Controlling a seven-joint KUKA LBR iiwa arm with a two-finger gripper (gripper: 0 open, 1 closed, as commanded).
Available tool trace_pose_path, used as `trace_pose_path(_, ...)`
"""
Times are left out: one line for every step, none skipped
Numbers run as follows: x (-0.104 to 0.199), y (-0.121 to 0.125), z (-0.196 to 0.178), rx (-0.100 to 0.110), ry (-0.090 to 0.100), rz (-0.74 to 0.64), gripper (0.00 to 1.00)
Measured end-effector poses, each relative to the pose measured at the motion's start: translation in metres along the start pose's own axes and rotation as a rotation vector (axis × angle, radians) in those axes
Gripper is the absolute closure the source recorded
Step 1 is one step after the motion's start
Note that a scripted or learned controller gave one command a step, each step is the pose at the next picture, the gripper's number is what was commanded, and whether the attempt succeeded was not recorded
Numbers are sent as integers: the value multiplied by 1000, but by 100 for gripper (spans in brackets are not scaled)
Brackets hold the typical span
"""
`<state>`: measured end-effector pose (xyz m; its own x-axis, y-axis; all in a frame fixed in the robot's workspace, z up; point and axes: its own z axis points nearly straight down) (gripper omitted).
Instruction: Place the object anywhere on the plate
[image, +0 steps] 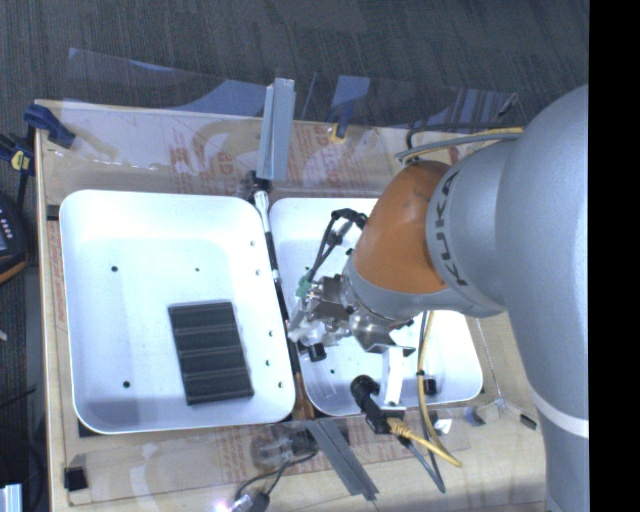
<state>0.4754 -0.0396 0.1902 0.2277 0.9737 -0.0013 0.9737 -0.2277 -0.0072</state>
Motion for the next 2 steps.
trace_pose_path(103, -24, 0, -1, 2, 423, 100)
trace_pose_path(171, 0, -51, -2, 2, 459, 100)
